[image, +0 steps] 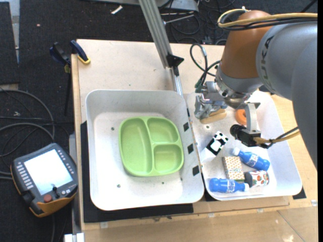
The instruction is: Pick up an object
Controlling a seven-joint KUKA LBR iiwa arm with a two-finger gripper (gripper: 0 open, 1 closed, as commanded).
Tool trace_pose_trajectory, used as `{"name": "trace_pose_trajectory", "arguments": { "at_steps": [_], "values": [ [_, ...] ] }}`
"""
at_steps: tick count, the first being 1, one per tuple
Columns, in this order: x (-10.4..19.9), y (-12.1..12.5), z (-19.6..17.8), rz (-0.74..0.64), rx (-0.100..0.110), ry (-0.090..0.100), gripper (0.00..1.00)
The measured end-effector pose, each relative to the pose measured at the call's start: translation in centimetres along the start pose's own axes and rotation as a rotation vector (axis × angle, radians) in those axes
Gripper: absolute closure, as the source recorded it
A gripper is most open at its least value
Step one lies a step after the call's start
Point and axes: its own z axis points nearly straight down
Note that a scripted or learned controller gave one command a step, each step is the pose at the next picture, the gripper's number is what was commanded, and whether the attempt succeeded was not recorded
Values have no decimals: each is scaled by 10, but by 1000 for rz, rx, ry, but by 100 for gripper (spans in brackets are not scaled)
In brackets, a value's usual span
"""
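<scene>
Glossy blue bottle point(226, 185), smooth green divided tray point(151, 146), hand point(205, 106) grip unclear

Two white bins sit on the table: the left bin point(96, 135) holds one green divided plate point(150, 146); the right bin point(287, 170) holds two blue bottles point(254, 160) point(226, 185), one black-and-white block point(217, 143), one patterned box point(232, 167), one tan piece point(212, 116), and one orange object point(241, 116).

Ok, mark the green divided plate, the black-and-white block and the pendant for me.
green divided plate point(151, 146), camera view, on the ridge between its compartments.
black-and-white block point(217, 143), camera view, on its top face.
pendant point(45, 176), camera view, on its screen.
</scene>
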Motion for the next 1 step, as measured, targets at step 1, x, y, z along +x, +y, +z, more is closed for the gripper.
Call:
{"name": "trace_pose_trajectory", "arguments": {
  "at_steps": [1],
  "values": [
    [58, -2, 5, 0, 0, 0, 100]
  ]
}}
